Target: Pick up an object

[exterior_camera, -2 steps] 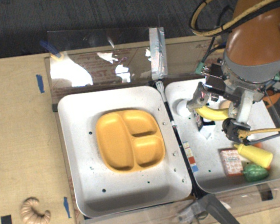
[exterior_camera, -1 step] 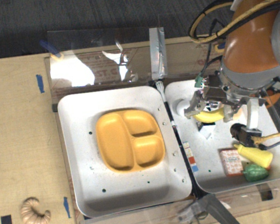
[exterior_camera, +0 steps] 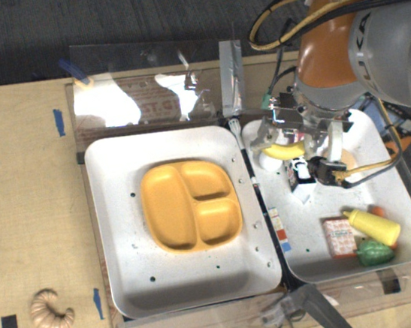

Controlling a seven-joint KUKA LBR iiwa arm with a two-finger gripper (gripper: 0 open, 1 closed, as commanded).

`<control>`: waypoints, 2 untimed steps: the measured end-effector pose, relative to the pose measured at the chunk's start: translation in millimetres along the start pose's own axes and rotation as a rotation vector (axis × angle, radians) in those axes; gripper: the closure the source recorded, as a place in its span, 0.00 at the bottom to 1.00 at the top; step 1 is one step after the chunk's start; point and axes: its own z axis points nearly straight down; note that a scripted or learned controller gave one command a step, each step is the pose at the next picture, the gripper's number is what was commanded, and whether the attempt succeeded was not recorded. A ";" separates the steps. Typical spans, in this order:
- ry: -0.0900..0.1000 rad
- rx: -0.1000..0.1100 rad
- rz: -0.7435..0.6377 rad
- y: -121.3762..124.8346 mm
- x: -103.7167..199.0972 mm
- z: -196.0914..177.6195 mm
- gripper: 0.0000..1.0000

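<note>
My gripper [exterior_camera: 286, 134] hangs low over the far left part of the right bin [exterior_camera: 406, 245], below the orange-banded wrist. A yellow banana [exterior_camera: 283, 151] lies right under it, partly covered by the gripper, and I cannot tell whether it is touched or held. A small dark and red object [exterior_camera: 300, 173] sits just in front of the banana. Near the bin's front right corner lie a yellow squeeze bottle [exterior_camera: 373, 225], a green pepper [exterior_camera: 374, 252] and a pink box [exterior_camera: 339, 236].
The left bin [exterior_camera: 107, 166] holds a yellow divided plate [exterior_camera: 190, 203]. A croissant [exterior_camera: 52, 311] lies on the wooden bench at the front left, outside the bins. A metal divider rail [exterior_camera: 260, 205] separates the two bins.
</note>
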 end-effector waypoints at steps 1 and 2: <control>0.005 -0.012 -0.072 4.7 11.2 -41.8 1.00; 0.001 0.001 -0.053 -44.1 19.8 30.6 1.00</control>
